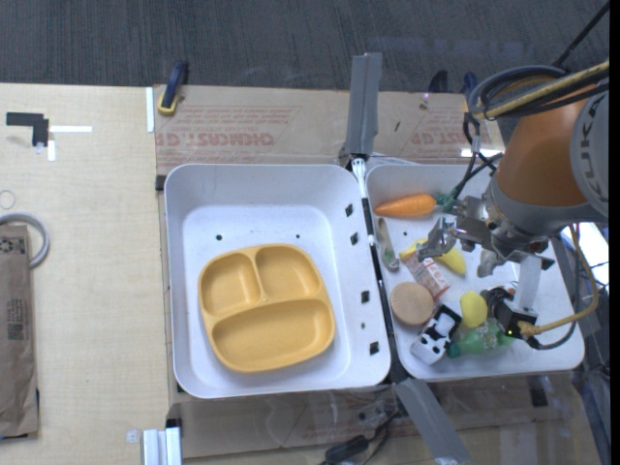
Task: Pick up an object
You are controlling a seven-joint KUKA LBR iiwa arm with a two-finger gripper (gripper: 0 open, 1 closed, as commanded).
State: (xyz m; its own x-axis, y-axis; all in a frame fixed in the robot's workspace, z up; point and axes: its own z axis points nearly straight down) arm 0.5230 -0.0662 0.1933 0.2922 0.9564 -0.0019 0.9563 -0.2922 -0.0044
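Gripper (448, 240) hung low over the right bin (572, 356), reaching in from the right under the arm's orange band (544, 158); whether it was open or shut could not be told, as the metal parts blurred together against the clutter below. Its tip sat near a yellow banana-like piece (451, 261) and a small red-and-white packet (432, 275), though no object showed clearly caught in it.

That bin was crowded. An orange carrot (407, 204) lay near its back wall, close to the divider edge. A tan round disc (412, 304) rested toward the front left, with a black-and-white cow-patterned toy (436, 334) just beside it at the front rim. A yellow lemon (473, 307) and a green item (477, 341) sat near the front right, tight under the arm's cables. Little bare floor remained between these things.

The left bin (184, 260) held a yellow divided plate (266, 305), set toward its front left, with open white floor along the back and right walls.
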